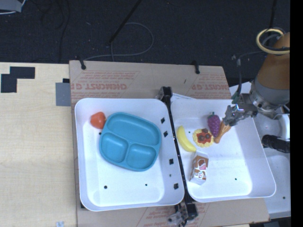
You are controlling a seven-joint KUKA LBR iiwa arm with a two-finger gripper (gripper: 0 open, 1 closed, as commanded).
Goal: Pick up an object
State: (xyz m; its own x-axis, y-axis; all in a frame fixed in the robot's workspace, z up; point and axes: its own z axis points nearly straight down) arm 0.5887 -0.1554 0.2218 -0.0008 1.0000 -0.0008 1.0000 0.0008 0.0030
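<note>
The gripper (233, 113) is seen over the right bin (246, 174), near its far edge; whether it is spread or closed cannot be told. An orange carrot (222, 131) is seen just below it, touching purple grapes (214, 124). A pizza (203, 137), banana (185, 140) and carton (200, 169) lie toward the bin's middle. The carrot is judged light, stiff and slick; it is best taken across its thicker middle.
</note>
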